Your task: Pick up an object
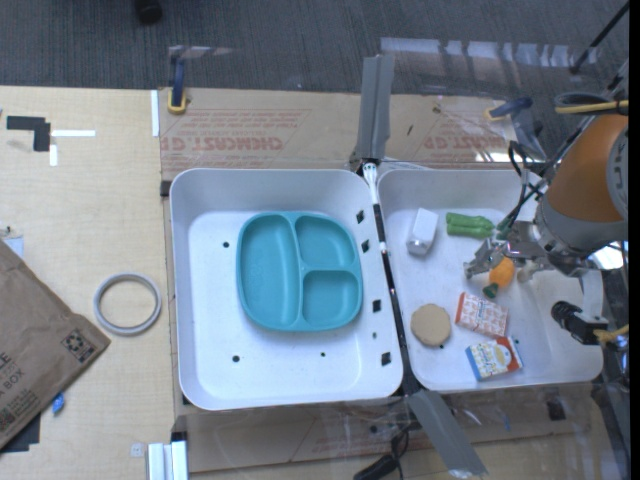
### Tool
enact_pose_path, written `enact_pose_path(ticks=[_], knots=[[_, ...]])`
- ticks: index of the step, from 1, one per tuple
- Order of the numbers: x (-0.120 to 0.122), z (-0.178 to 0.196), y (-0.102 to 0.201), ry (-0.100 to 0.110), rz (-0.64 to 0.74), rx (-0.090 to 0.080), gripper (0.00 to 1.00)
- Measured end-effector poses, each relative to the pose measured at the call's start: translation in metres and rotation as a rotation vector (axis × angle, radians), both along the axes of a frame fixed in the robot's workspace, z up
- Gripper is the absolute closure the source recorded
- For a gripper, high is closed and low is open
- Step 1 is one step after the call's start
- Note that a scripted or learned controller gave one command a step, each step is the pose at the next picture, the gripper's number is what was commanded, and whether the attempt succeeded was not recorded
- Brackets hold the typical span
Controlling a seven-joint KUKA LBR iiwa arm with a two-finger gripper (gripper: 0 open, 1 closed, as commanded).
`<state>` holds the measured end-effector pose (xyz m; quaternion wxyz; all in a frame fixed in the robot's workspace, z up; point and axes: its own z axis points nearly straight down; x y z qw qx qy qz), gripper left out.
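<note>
The right bin (560, 368) holds several small objects. These are a white block (423, 231), a green piece (468, 225), a round tan disc (431, 324), a red-and-white packet (482, 314) and a blue-edged packet (493, 357). A small orange piece with a green end (500, 272) lies near the bin's middle right. My gripper (497, 261) is low in this bin, right at the orange piece and partly covering it. The grey arm with its orange band (590, 173) reaches in from the right.
A teal divided plate (299, 270) lies in the left bin (200, 298). The divider wall between the bins (385, 268) runs just left of the white block. Outside the bins, a tape ring (127, 302) and a cardboard box (35, 343) rest on the bench at left.
</note>
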<state>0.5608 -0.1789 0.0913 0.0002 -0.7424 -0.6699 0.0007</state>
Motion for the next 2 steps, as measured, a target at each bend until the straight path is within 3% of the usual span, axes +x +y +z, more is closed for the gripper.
enact_pose_path(ticks=[1,2], knots=[[0.0,0.008,-0.001,0.001,-0.002,0.0,1.0],[-0.002,0.108,0.028,0.0,-0.001,-0.001,1.0]])
